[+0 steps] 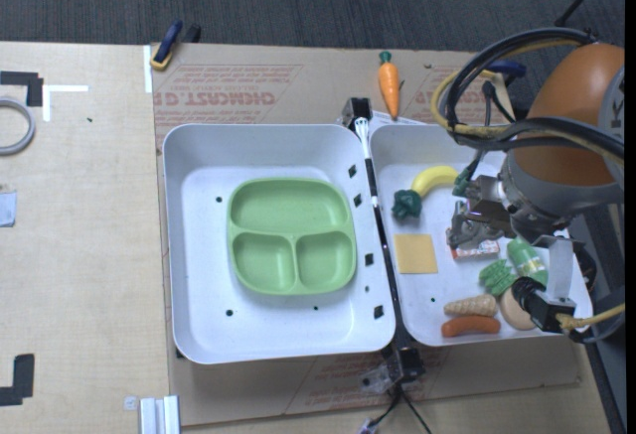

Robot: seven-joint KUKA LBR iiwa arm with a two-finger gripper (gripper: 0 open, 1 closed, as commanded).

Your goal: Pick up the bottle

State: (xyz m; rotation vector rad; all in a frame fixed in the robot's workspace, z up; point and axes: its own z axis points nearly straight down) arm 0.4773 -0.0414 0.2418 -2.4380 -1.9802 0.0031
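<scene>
Gripper working over right bin

Gripper (475, 223) is hanging at the right bin's (429, 318) centre; finger spread cannot be told. Bottle (530, 261), green, is lying at its 4 o'clock. Mirrored print on cardboard (238, 84) is reading "CHEMCAST".

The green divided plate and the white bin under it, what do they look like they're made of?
The green divided plate looks like molded plastic with a matte finish: one uniform pale green, soft rounded ridges between its three compartments, barely any glare. The white bin also looks like plastic, thin and slightly glossy, with rounded corners and a faint sheen along its sloped walls. Neither can be confirmed by look alone.
</scene>
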